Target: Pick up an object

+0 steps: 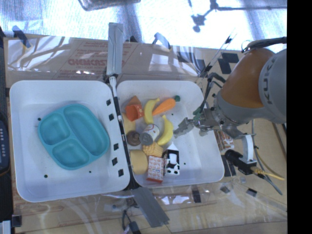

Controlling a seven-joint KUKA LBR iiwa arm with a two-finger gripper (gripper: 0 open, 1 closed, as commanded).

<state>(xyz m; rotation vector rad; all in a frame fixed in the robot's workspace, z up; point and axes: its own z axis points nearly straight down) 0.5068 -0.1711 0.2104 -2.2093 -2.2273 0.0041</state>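
The right bin (pixel 207 155) holds a pile of toy foods in its left half: an orange carrot (pixel 164 105), two yellow bananas (pixel 167 131) (pixel 149 110), a red-orange piece (pixel 133 111), a small can (pixel 152 130), a brown donut (pixel 133 138), a waffle (pixel 152 149), a black-and-white cow carton (pixel 171 162) and a red box (pixel 155 169). My gripper (pixel 181 127) hangs over the middle of this bin, just right of the lower banana. It is open, with nothing between its fingers.
The left bin (pixel 29 179) bears a blue divided plate (pixel 73 135). A yellow lump (pixel 139 162) lies by the divider between the bins. The grey and orange arm (pixel 248 89) crosses the right bin's right wall. Cables and clamps lie on the bench at right.
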